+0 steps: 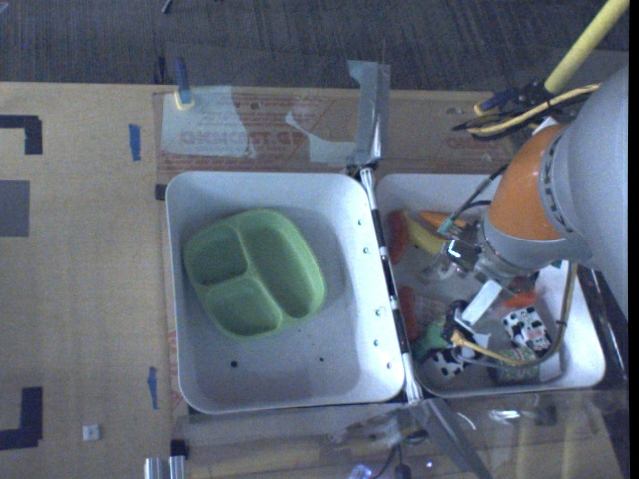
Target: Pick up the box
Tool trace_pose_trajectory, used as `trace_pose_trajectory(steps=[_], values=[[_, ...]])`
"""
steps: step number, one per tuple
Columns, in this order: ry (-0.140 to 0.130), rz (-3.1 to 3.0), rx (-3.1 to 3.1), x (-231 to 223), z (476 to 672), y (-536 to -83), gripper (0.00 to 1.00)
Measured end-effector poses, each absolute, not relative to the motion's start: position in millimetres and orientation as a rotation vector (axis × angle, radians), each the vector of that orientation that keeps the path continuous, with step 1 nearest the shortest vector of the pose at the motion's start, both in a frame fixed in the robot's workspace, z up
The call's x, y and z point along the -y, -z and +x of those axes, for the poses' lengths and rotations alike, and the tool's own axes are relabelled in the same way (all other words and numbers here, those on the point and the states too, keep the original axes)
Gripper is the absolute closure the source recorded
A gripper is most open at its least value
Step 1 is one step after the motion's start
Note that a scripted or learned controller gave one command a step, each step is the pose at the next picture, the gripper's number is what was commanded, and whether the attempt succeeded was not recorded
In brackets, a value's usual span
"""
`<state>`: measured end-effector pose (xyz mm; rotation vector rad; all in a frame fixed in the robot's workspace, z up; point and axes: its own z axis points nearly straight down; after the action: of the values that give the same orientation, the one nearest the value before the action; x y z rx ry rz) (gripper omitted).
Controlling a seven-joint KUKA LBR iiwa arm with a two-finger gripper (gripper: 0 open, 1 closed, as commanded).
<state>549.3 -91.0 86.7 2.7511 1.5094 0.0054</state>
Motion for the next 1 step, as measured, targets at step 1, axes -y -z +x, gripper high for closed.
trace_pose_trajectory(steps=[1], values=[[-0.008, 2.748, -1.514, 90.3, 550.4, -97.4, 1.00]])
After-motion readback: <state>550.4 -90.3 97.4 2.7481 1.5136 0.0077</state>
